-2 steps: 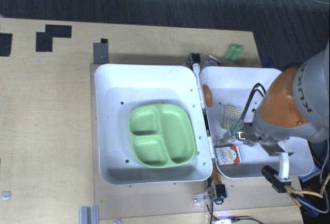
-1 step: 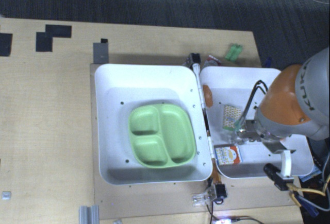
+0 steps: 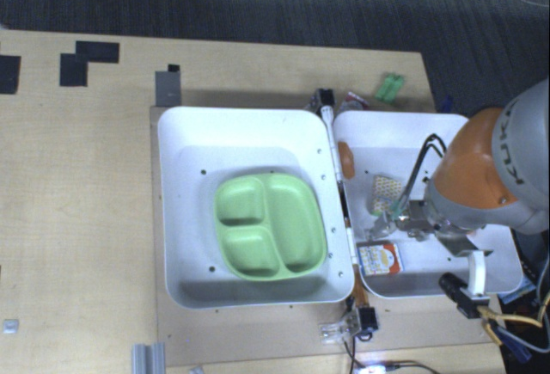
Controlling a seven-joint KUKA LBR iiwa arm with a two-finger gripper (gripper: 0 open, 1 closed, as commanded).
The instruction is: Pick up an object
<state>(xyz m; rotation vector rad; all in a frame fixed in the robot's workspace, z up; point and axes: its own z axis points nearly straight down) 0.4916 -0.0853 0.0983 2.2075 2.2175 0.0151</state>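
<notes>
The right bin (image 3: 404,127) holds a small orange object (image 3: 345,159) by its left wall, a pale speckled object (image 3: 386,188) in the middle, and a white and orange packet (image 3: 379,258) near the front wall. My gripper (image 3: 388,223) hangs low in this bin, between the speckled object and the packet. The grey wrist and orange band (image 3: 473,170) cover the bin's right half. Nothing visibly rises with the gripper.
The left bin (image 3: 185,192) carries a green divided plate (image 3: 269,223). A green item (image 3: 388,88) lies on the bench behind the right bin. Cables and a clip (image 3: 361,325) sit at the front edge between the bins.
</notes>
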